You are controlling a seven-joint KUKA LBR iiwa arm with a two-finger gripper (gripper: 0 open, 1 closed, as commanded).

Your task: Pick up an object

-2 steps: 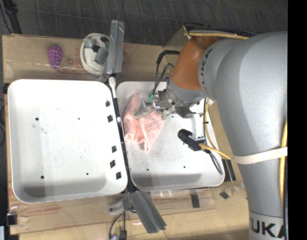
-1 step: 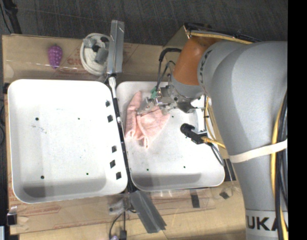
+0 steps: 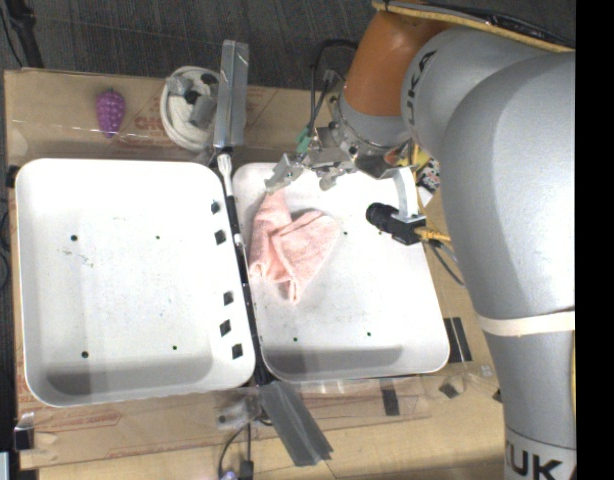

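Note:
A crumpled pink cloth (image 3: 293, 244) lies in the right bin (image 3: 387, 353), against its left wall and toward the back. My gripper (image 3: 305, 174) hangs just above the cloth's far end, near the bin's back rim. It is open, with one grey finger (image 3: 281, 174) to the left and the other toward the right. Nothing sits between them, and the cloth rests flat on the bin floor, apart from the fingers.
The left bin (image 3: 117, 368) sits beside the right one, with black clips (image 3: 227, 298) along the shared wall. On the bench behind it lie a purple object (image 3: 110, 111) and a white coil (image 3: 189, 108). A black part (image 3: 395, 221) on the arm overhangs the right bin.

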